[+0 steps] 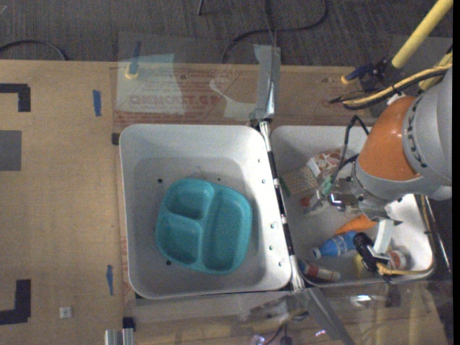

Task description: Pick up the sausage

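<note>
Two white bins [136,149] hold one teal tray [205,225], one blue bottle [334,246], one printed carton [323,165], one orange piece [357,225] and one reddish sausage [321,270].

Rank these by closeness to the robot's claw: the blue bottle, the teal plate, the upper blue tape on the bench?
From the gripper:
1. Blue bottle, beside it in the right bin.
2. Teal divided plate, in the left bin.
3. Blue tape strip, far left on the bench.

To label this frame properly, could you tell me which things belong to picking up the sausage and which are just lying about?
For the job: probable sausage, reddish-brown, at the front of the right bin; arm.
Lying about: teal plate, left bin, blue bottle, orange piece, small carton.
</note>
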